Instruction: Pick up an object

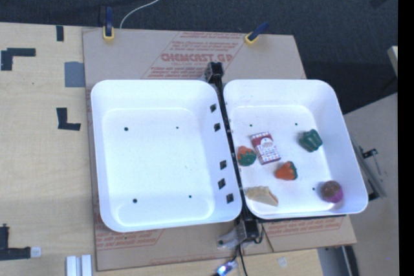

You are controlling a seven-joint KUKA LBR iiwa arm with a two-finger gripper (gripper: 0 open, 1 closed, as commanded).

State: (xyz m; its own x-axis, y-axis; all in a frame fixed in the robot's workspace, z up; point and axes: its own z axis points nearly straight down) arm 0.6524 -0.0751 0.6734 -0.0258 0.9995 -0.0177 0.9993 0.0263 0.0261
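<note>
A pick is best aimed at an object with room around it: the green piece point(311, 140), well apart from the red box point(265, 147) toward the right bin's point(336, 103) far side, could be approached from straight above. The orange piece point(246, 156) touching the box's near-left corner is better avoided. Nothing can be told of the arm's pose, nor whether the hand's fingers are apart or together.

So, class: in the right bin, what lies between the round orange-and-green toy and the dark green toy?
In the camera view, the red-and-white card packet lies between the round orange-and-green toy and the dark green toy.
</note>
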